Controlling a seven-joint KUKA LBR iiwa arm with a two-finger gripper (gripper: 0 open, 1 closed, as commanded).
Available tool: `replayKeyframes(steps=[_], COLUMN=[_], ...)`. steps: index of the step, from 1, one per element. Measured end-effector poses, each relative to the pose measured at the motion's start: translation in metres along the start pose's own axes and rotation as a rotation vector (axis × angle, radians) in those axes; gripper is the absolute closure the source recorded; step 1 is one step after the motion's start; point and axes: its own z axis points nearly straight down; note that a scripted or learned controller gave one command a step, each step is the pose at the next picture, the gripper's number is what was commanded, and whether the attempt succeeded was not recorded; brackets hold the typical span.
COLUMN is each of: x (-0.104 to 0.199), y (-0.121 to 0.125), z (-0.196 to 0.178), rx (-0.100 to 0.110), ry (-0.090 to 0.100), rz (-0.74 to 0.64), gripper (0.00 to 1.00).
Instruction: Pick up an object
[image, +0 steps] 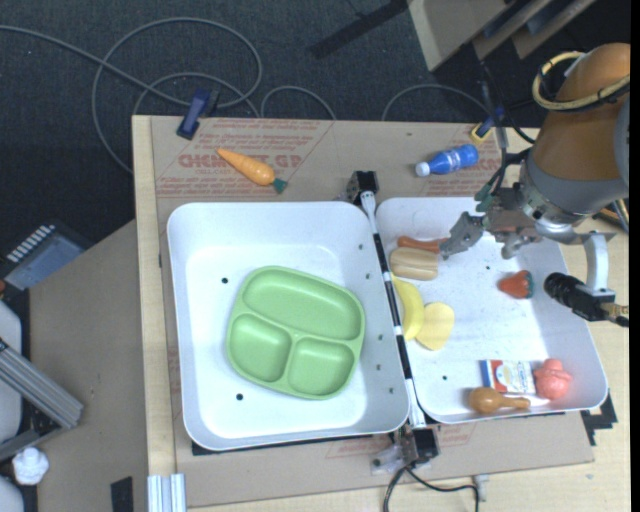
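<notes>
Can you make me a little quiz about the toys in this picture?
1. True or false: the green tray lies in the left bin.
2. Which toy lies outside both bins? A) hot dog B) carrot C) banana
3. Fill in: the robot's hand is above the ___ bin.

Key: 1 true. 2 B, the carrot lies on the cardboard behind the bins. 3 right.
</notes>
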Motion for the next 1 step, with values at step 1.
replayKeyframes(steps=[1], x=[-0.0797], y=[0.0069], z=[0.0575], rx=[0.003], ry=[0.0], rz=[0.001], gripper=[0.0])
